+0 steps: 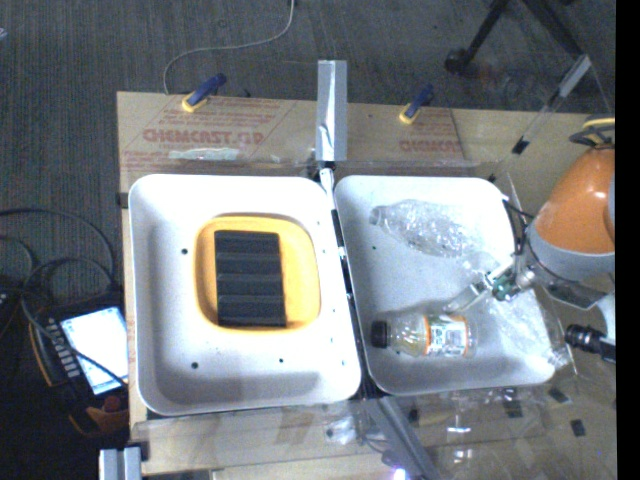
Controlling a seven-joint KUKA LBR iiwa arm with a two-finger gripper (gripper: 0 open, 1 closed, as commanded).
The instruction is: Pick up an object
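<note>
White plastic makes up both shallow bins sitting side by side on the bench. The left bin (160, 348) holds a yellow tray (305, 268) with a black ribbed block (249, 279) lying in its middle. The right bin (400, 368) holds two things: a crumpled clear plastic bottle (425, 228) toward its far side, and a small drink bottle (428, 335) lying on its side near the front, dark cap pointing left, pale liquid inside, with an orange and white label whose print is too small to read. The arm's orange band (580, 203) shows at the right edge, and the gripper (497, 286) reaches down into the right bin between the two bottles, just above and to the right of the labelled one; whether its pincer is released or clenched I cannot tell from here. Behind the bins a wooden board (230, 128) carries red lettering that looks like "CHEMCAST", partly faded. Two blue and yellow clamps (203, 92) grip its far edge.
</note>
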